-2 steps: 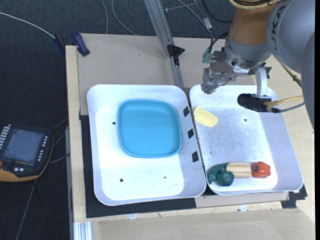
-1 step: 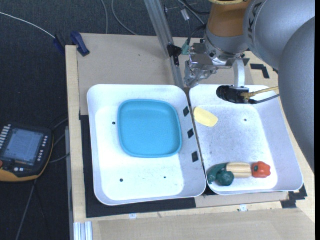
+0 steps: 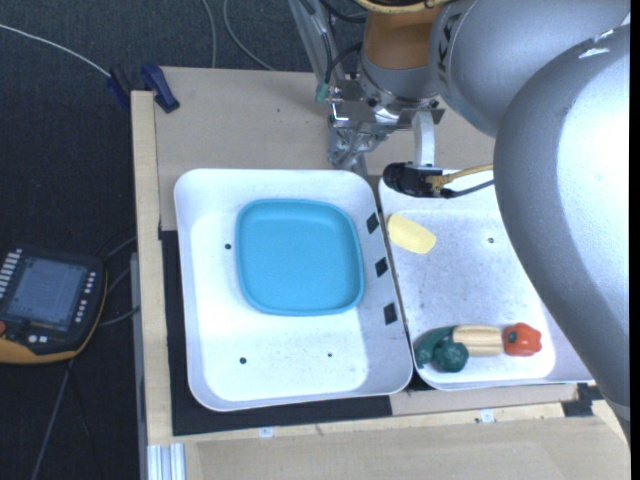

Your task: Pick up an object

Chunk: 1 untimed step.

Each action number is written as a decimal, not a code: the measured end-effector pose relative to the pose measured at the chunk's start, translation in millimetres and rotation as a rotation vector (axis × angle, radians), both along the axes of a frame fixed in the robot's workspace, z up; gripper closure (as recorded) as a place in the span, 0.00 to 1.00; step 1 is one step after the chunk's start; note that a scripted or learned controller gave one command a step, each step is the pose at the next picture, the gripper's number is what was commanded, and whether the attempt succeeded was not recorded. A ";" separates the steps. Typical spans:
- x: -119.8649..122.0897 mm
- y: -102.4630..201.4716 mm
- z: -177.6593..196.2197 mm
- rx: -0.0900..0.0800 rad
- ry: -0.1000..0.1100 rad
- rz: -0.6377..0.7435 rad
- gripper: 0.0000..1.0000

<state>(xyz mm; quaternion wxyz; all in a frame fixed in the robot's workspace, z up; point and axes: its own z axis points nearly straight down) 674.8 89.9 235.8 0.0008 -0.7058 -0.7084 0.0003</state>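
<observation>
The gripper (image 3: 345, 153) hangs at the 12 o'clock side of the scene, over the bare bench (image 3: 240, 118) just beyond the far rim of the left bin (image 3: 200, 368) and close to the gap between the 2 bins. It has nothing under it to take. Whether the jaws are released or clenched I cannot tell, as the metalwork there is too cluttered to read, and nothing shows between them.

The candidates lie apart from it. The right bin (image 3: 460, 278) holds 4 small things. A pale yellow piece (image 3: 411, 234) sits alone at about 11 o'clock on its floor and is the nearest to the gripper. A dark green lump (image 3: 443, 352), a tan cylinder (image 3: 478, 340) and a red piece (image 3: 521, 339) lie in a row at 6 o'clock, against the near wall and touching one another.

The left bin carries 1 wide blue dish (image 3: 300, 256), lying flat a little toward 12 o'clock of centre.

My judgement is that the pick has not begun and the arm is parked clear so the camera sees both bins. The yellow piece looks the easier target because it stands free. The crowded row by the wall leaves little room for a jaw to slip in, and the flat dish offers only its rim.
</observation>
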 end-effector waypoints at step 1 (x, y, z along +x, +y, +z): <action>0.3 -2.5 1.6 -0.001 -0.002 -0.003 0.00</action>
